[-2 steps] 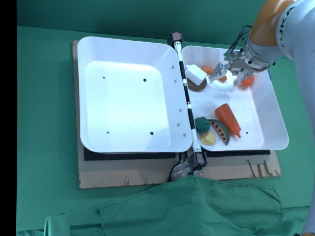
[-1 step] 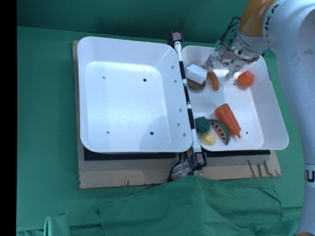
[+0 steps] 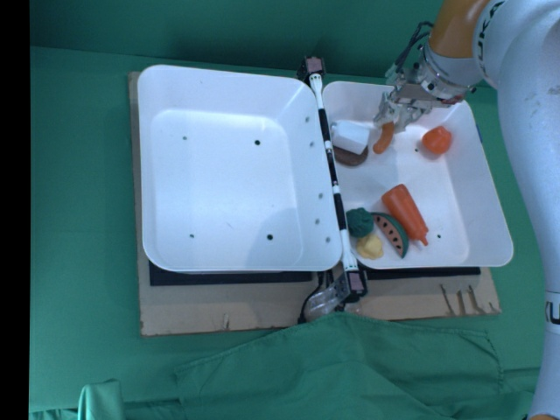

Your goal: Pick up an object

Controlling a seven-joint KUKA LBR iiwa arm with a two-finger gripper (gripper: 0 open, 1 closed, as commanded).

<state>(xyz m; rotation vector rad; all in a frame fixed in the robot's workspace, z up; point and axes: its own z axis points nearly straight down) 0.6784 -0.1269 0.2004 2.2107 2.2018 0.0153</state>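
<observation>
My gripper (image 3: pixel 394 116) hovers over the far part of the right bin (image 3: pixel 472 191), its fingers spread apart and open, with nothing seen clamped between them. A small orange sausage (image 3: pixel 382 137) lies just under the left fingertip; I cannot tell whether they touch. A white block (image 3: pixel 352 135) rests on a brown piece (image 3: pixel 350 157) to the left of it. To its right sits a red-orange tomato (image 3: pixel 436 140). Nearer the front lie a carrot (image 3: pixel 406 213), a watermelon slice (image 3: pixel 391 234), a green broccoli (image 3: pixel 359 221) and a yellow piece (image 3: pixel 369 248).
The left bin (image 3: pixel 175 103) stands beside the right one, parted by a black-and-white divider bar (image 3: pixel 329 169). Both rest on cardboard (image 3: pixel 175 318) over green cloth. Folded green cloth (image 3: pixel 350 366) bunches at the front. The arm (image 3: pixel 525 77) comes down the right side.
</observation>
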